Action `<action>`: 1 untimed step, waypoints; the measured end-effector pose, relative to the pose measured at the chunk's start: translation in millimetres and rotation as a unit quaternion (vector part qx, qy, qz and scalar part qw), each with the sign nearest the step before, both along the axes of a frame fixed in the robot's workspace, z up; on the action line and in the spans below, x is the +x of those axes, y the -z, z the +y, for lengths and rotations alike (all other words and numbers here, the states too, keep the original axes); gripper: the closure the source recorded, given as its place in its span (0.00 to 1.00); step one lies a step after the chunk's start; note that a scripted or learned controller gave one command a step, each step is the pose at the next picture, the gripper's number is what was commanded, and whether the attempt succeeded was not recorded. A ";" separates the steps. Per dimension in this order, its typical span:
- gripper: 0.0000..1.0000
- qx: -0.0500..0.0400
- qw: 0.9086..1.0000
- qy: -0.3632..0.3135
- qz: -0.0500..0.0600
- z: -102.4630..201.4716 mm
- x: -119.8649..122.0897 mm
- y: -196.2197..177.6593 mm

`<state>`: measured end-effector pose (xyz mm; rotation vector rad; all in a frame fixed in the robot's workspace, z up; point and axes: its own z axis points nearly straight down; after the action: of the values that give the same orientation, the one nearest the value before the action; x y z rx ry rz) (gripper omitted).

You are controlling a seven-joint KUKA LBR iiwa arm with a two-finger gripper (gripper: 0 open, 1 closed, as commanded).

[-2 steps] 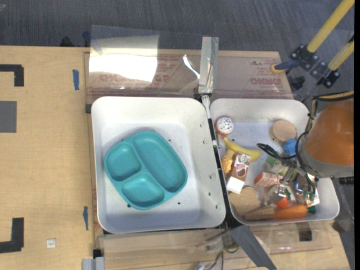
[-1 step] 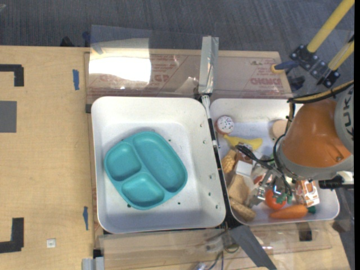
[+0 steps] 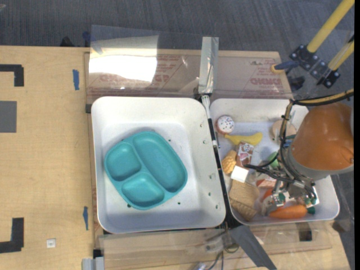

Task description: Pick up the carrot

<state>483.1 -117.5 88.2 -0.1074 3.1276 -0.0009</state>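
Gripper (image 3: 289, 198): you see it low in the right bin (image 3: 332, 204), under the arm's orange band (image 3: 322, 139), nose down among the clutter; you cannot tell from this angle whether it is released or clenched, because cables and the wrist cover its tips
Carrot (image 3: 288, 211): it lies just below the gripper, toward the bin's near wall, orange and stretched left to right; you cannot tell whether the tool touches it
Items left of the gripper: a tan cracker-like piece (image 3: 243, 198) sits beside it toward the divider, with a small white block (image 3: 239, 174) and a red-brown packet (image 3: 245, 153) a little farther up
Items beyond the gripper: a yellow banana-shaped piece (image 3: 247, 139) and a round white and red object (image 3: 225, 124) lie toward the bin's far corner, well apart from the tool
Golden lump (image 3: 228, 163): it rests against the divider, left of the gripper
Left bin (image 3: 104, 117): well to the gripper's left, you find a teal three-compartment plate (image 3: 146, 169) lying flat in it, turned at an angle
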 end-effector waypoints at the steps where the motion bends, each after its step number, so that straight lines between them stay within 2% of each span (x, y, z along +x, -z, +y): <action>1: 0.00 -0.001 0.999 0.051 0.001 15.0 3.8 -0.2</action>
<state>486.8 -102.6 88.4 0.0534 3.1307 -0.0060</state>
